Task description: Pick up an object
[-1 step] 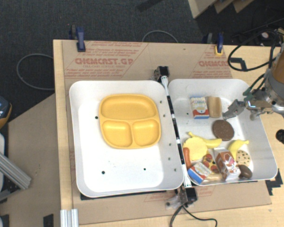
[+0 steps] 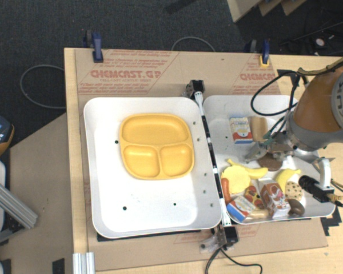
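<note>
This looks like a robotics lab or test cell rather than a home. The surface (image 2: 160,73) is a plain board still printed with a supplier's red lettering, held at its far edge by blue clamps (image 2: 95,45). Two white bins (image 2: 103,170) are fixed side by side on it. Loose black cables (image 2: 271,90) trail over the right side, dark carpet (image 2: 74,10) lies beyond, and an aluminium framing rail (image 2: 11,201), probably part of a stand, shows at the left.
</note>
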`<state>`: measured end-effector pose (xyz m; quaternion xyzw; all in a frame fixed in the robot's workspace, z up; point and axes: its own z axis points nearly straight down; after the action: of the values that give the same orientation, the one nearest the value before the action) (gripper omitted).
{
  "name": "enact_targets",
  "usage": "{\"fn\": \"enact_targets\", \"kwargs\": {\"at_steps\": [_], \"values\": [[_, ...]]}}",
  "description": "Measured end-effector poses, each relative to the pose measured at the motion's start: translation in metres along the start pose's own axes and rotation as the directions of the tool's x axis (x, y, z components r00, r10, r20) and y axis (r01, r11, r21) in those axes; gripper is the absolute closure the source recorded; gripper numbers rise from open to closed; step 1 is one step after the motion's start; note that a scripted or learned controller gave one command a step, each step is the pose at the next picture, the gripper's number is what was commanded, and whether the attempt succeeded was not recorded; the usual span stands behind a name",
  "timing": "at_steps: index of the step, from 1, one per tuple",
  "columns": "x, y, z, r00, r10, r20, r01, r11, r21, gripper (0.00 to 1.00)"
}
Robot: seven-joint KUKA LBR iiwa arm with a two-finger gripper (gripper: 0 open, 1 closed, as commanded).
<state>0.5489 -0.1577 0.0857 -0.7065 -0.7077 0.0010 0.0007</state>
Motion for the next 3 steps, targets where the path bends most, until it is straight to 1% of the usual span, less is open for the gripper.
{"fn": "enact_targets", "kwargs": {"at_steps": [1, 2, 3], "values": [[-0.002, 0.002, -0.018, 1.0, 0.002, 0.004, -0.002, 1.0, -0.01, 1.0], [-0.002, 0.002, -0.017, 1.0, 0.002, 0.003, -0.002, 1.0, -0.009, 0.0], [0.055, 0.005, -0.002, 1.0, -0.002, 0.004, 0.002, 1.0, -0.012, 0.0]]}}
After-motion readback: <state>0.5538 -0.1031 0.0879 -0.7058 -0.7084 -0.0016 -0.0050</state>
